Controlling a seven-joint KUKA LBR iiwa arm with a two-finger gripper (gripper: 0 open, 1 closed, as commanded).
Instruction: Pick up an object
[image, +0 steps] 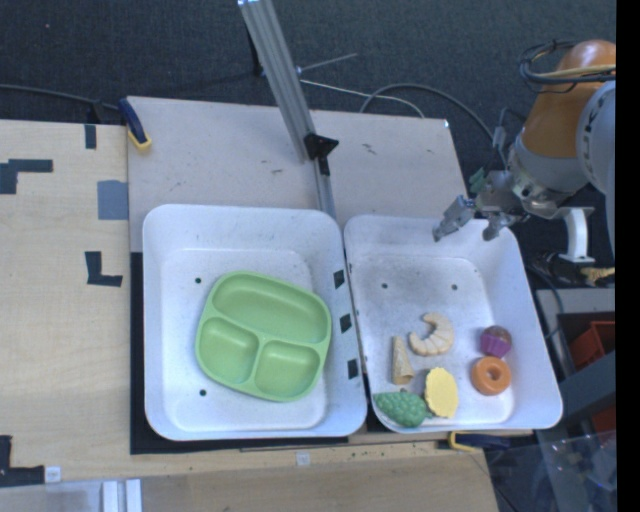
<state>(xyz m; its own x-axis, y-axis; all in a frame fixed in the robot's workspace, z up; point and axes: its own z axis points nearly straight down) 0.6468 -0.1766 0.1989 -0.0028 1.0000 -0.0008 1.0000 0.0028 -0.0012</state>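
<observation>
Far left: bare wooden bench with dark tape marks, then the left white bin, carrying a green three-compartment plate that lies flat near the bin's middle, well apart from everything else. Rising from the seam between the bins toward the top edge: a slanted grey metal bar. Next, the right white bin, its far half bare, its near half scattered with small toy foods: a green leafy piece against the near rim, a tan stick-like piece just above it, a pale curved croissant-like piece beside that, a yellow piece just right of the green one, an orange ring-shaped piece further right, and a purple piece just above the ring, nearly touching it. None lifted; all resting on the bin floor. At the far right corner of that bin: the gripper, poised over the rim, fingers spread apart with clear bin surface between the tips, clasping nothing and touching nothing, well apart from the toy foods. Behind it, the grey arm with its orange band, at the right edge.
</observation>
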